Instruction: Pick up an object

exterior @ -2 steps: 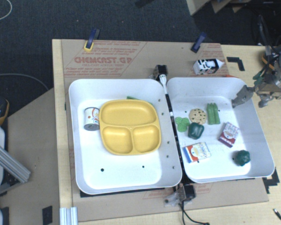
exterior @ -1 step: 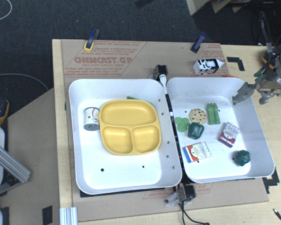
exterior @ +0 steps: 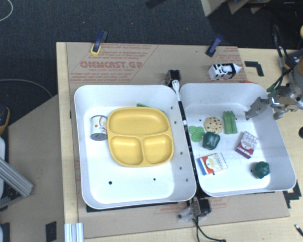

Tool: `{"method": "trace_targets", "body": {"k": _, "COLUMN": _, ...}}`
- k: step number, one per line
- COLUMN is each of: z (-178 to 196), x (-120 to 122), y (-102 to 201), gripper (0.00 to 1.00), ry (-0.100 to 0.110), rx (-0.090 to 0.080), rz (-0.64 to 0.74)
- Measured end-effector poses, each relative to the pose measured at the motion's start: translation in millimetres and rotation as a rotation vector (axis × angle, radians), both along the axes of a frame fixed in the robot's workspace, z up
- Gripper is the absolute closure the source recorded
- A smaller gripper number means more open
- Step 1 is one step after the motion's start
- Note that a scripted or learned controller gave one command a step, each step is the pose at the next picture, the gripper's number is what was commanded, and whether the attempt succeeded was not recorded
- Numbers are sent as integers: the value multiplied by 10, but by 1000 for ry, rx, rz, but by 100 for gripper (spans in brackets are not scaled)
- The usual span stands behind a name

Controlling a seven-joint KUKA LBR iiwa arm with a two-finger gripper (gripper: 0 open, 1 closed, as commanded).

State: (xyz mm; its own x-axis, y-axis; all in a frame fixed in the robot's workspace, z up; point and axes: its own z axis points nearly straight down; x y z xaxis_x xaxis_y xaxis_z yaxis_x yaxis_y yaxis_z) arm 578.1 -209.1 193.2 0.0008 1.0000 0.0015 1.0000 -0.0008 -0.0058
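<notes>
Yellow tray (exterior: 140, 135) fills left bin (exterior: 86, 135).

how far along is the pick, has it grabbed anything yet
Nothing looks picked yet. The tool sits at the right bin's upper right with nothing visible between its fingers. The cookie, green block, red packet and dark green ball all lie on the bin floor. Left: descend on one item, close, lift.

A yellow divided tray (exterior: 140, 135) lies in the white left bin (exterior: 91, 185), beside a small can (exterior: 98, 127) with a red-and-white label. In the white right bin (exterior: 283, 150) lie green toys (exterior: 229, 122), a speckled tan cookie (exterior: 212, 124) and a red, white and blue packet (exterior: 212, 163).
</notes>
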Motion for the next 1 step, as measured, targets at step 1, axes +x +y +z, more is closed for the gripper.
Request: {"method": "trace_targets", "body": {"k": 1, "z": -589, "x": -34, "y": 100, "gripper": 0, "ry": 2, "rx": 2, "rz": 1}}
